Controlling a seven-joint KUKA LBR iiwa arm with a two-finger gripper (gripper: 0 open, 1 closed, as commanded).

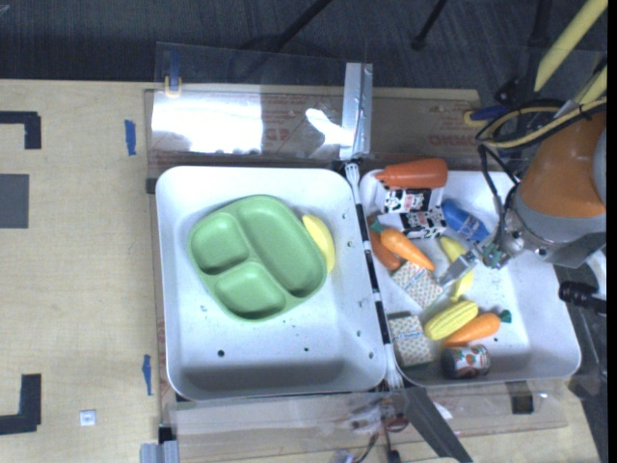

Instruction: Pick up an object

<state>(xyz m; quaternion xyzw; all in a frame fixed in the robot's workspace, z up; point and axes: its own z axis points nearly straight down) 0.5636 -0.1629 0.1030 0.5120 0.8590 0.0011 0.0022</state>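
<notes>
the tool (461, 270) hangs low over the middle of the right white bin (549, 340), just above a yellow plastic corn cob (449, 318); i cannot tell its grip.

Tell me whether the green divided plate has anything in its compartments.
Empty. All three compartments of the green plate show bare green. The yellow banana lies beside its right edge in the left bin, not inside a compartment.

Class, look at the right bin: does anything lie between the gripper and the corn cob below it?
Nothing visible blocks it. The gripper hangs just above the corn cob, with bare bin floor between; a carrot touches the cob's lower side.
</notes>
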